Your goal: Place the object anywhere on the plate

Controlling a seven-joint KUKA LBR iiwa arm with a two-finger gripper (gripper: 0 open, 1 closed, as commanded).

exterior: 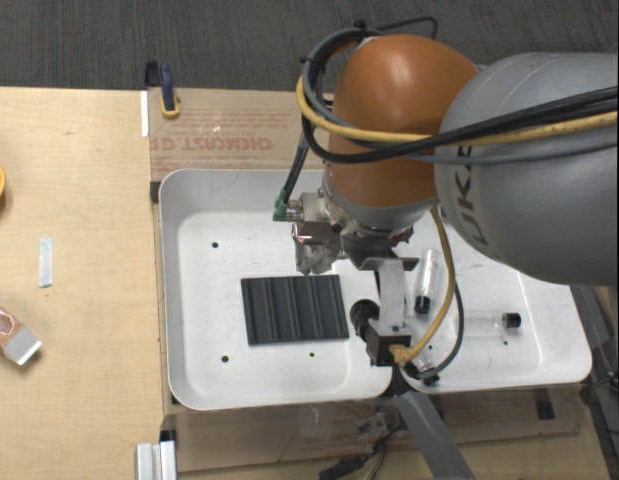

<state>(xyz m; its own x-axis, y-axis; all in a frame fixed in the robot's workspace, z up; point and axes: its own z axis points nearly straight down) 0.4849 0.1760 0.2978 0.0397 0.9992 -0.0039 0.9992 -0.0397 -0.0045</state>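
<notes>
Claw [319, 253] poised low at the upper edge of the dark ribbed rectangular plate [294, 308] — finger state cannot be told.
The plate lies flat in the shallow white bin [204, 368], probably so anything released lands on it.

dark ribbed rectangular plate [294, 308] | lying flat | white bin floor, left-centre

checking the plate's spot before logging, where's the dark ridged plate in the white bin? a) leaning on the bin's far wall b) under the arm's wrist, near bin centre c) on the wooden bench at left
b: the dark ridged plate lies flat on the white bin floor, just below the hand.
</notes>
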